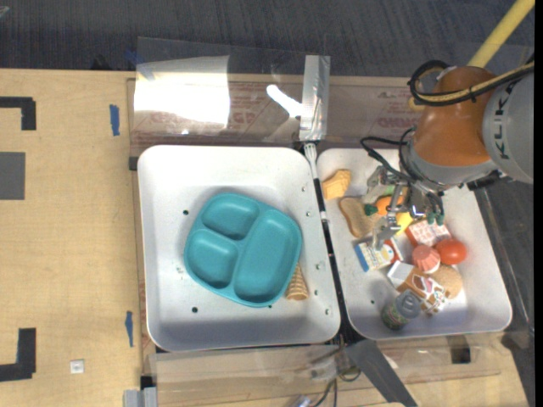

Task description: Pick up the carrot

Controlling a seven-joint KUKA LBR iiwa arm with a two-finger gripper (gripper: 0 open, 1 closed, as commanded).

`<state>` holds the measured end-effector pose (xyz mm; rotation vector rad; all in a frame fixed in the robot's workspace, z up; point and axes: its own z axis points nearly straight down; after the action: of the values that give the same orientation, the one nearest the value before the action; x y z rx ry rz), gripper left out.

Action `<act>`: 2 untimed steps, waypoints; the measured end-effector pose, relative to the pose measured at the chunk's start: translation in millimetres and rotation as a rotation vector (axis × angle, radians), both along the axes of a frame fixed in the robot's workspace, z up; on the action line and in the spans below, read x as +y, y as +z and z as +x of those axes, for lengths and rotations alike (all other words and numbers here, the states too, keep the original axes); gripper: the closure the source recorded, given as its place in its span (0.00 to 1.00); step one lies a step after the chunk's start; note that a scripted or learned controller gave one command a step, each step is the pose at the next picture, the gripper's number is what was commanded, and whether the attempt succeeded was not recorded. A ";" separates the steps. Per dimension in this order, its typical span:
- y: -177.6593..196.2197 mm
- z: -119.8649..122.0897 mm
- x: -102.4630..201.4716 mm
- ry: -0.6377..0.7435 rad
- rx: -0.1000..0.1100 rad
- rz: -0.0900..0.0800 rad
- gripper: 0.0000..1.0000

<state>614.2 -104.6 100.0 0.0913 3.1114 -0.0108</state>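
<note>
On the wooden bench [68, 227], 2 white bins [170, 312] sit; claw [399, 206] state unclear.

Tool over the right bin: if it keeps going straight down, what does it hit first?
Probably the carrot, the orange piece under the tool in the right bin. Depth is unclear from this slant, so it may meet neighbouring toys first.

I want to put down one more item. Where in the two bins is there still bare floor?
The left bin has bare floor along its upper edge and left side, around the teal plate; an ice-cream cone lies by the plate's lower right. The right bin is crowded in the middle under the gripper; bare floor remains along its lower edge.
</note>
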 end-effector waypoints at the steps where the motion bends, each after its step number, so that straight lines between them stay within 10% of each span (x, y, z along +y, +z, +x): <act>1: 13.8 4.2 2.4 0.001 -0.016 0.001 1.00; 2: 90.6 -54.3 48.4 0.046 0.015 0.007 1.00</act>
<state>559.8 -56.2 190.6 0.0193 3.1274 0.0011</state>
